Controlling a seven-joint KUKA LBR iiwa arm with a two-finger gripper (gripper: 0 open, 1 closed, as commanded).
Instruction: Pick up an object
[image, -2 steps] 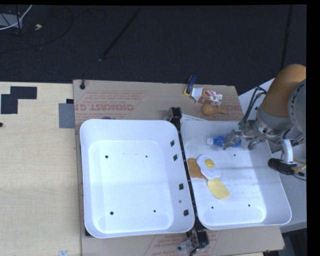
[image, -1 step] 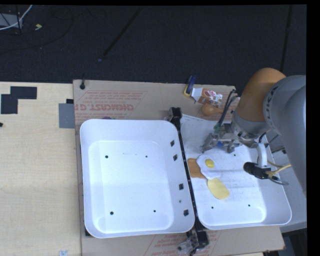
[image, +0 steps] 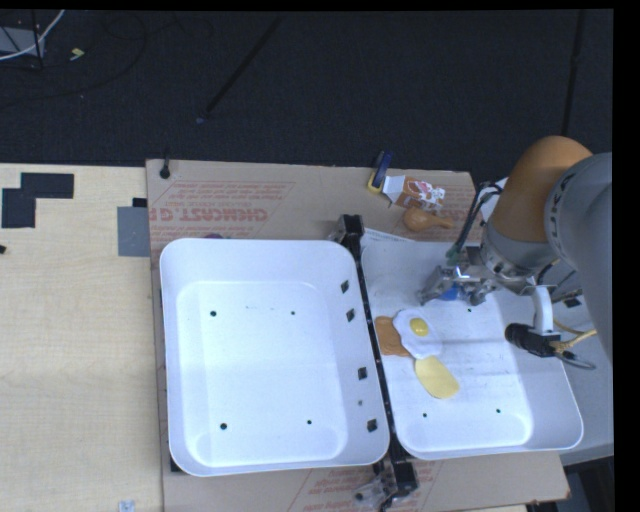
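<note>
**Gripper low in the right bin, reaching for a pick**

The grey arm with its orange band comes in from the right and has its metal two-finger gripper (image: 455, 287) low over the far part of the right white bin (image: 560, 425); I judge this the reach, with nothing lifted yet; a small blue object (image: 452, 294) sits right at the fingertips, though I cannot tell whether it is touched; the fingers look splayed, moderately open, and nothing sits clearly between them; just nearer lie a white fried-egg toy with a yellow yolk (image: 417, 331), a tan flat piece (image: 388, 337) touching its left side, and a yellow oval piece (image: 437, 377) nearer still; the left white bin (image: 180, 300) sits alongside; next, the gripper must settle around one item, close, then lift straight up.
</note>
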